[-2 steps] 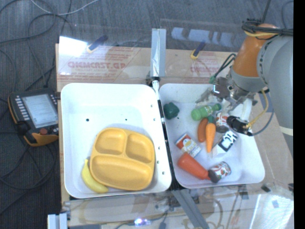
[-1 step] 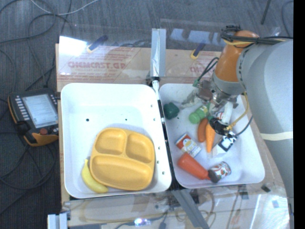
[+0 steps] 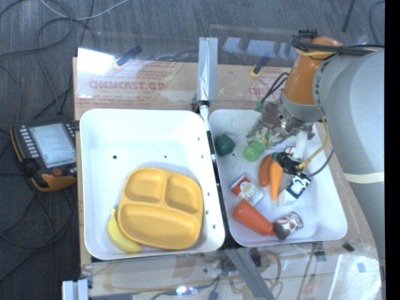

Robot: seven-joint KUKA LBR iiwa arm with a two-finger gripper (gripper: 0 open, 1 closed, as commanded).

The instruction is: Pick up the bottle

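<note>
Bottle (image 3: 257, 219): in the camera view it lay on its side in the right bin (image 3: 337, 227), near the front wall, an orange-red body with a dark cap pointing toward a small can (image 3: 291, 221) that sat just beside it. A small carton (image 3: 247, 190) lay close above its shoulder and a carrot (image 3: 275, 179) stood apart toward the middle. It looked like light, stiff plastic, smooth and rounded, so likely to roll or slip under a loose pinch; the best hold seemed across the middle of the body, square to its long axis, away from the tapering cap end. The gripper (image 3: 273, 128) hung at the far side of that bin, above a green object (image 3: 254, 150) and well apart from the bottle; whether it was spread or closed could not be told. The left bin (image 3: 94, 167) held a yellow divided tray (image 3: 164, 208) with a banana (image 3: 120, 233) against it.
</note>
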